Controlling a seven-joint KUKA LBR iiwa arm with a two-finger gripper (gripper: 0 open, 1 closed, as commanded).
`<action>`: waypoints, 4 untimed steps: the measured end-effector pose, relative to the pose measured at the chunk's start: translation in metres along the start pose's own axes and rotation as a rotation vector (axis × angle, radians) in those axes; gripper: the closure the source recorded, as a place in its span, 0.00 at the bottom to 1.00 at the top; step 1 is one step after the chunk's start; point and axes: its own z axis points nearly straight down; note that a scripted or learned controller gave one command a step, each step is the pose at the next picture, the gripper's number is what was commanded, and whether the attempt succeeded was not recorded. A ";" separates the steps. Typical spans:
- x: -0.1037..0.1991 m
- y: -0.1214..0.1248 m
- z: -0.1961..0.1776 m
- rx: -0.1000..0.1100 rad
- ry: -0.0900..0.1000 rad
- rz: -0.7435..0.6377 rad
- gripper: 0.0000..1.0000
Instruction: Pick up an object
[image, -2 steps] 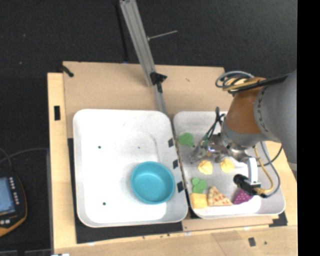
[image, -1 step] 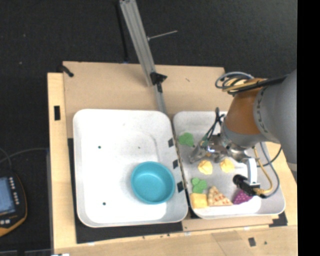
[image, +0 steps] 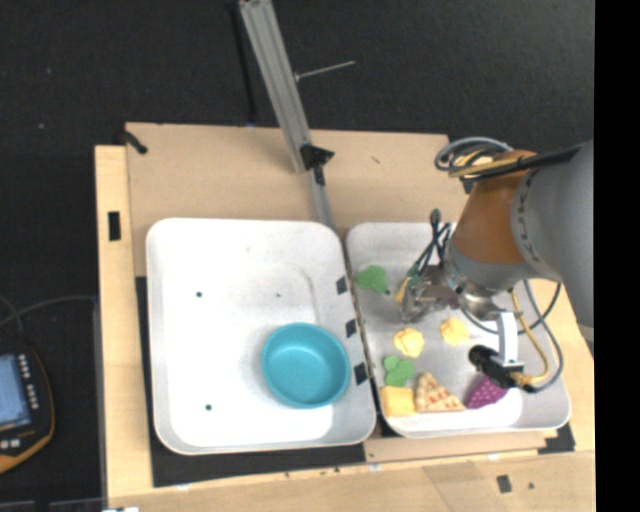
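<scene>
The right bin (image: 385, 240) holds several small toy foods: a green piece (image: 373, 279) near its left wall, a yellow piece (image: 408, 342) in the middle, another yellow piece (image: 455, 330) to its right, a green piece (image: 399, 370), a yellow block (image: 397, 402), a pizza slice (image: 436, 394) and purple grapes (image: 486, 393). My gripper (image: 422, 296) hangs low over the middle of this bin, just above the central yellow piece. The arm's wrist and cables cover it from the right.
The left bin (image: 190, 260) holds a blue bowl (image: 304, 364) at its front right. A metal pole (image: 285, 90) slants up from between the bins. The arm's grey body with its orange band (image: 495, 225) overhangs the right bin's far right side.
</scene>
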 end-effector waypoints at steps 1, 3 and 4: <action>0.000 0.005 -0.064 -0.006 -0.003 -0.014 1.00; -0.011 0.007 -0.167 -0.006 -0.003 -0.013 1.00; 0.028 0.030 -0.156 0.000 -0.003 -0.014 1.00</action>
